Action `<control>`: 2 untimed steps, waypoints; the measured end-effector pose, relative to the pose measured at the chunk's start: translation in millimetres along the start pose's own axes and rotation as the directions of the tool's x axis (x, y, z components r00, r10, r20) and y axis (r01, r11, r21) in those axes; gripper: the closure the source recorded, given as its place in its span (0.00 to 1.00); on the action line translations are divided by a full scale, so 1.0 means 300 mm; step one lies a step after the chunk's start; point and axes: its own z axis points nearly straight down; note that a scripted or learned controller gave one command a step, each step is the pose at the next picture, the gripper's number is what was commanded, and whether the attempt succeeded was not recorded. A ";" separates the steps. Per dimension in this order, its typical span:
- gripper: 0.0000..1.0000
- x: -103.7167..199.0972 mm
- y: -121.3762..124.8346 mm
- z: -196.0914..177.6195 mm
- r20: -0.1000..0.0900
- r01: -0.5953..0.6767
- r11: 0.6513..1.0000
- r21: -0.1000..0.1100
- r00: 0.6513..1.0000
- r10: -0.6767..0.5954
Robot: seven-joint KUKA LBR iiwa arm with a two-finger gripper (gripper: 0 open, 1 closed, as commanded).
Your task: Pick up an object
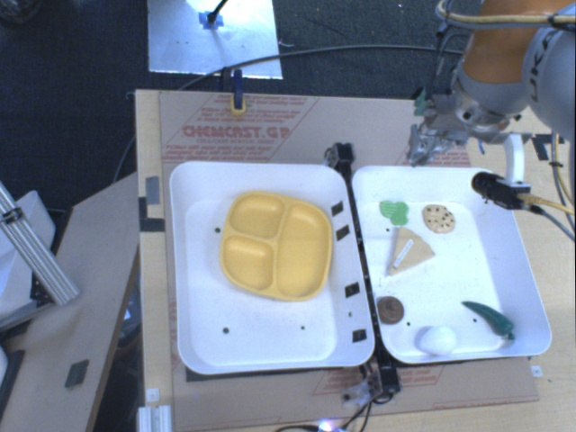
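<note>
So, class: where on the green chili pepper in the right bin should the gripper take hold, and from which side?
Probably the thick middle of the green chili pepper, coming straight down from above. It lies flat and slanted on the right bin floor, so the fingers should close across its narrow width. It lies apart from the other items.

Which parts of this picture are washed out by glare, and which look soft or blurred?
Camera view: glare whitens the metal plate at top and the egg in the right bin; the yellow tray is evenly lit with faint shadow; the arm looks soft, and the gripper is too blurred to read.
</note>
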 end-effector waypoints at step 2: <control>1.00 0.353 0.013 0.062 -0.001 0.001 1.000 0.001 1.000 -0.001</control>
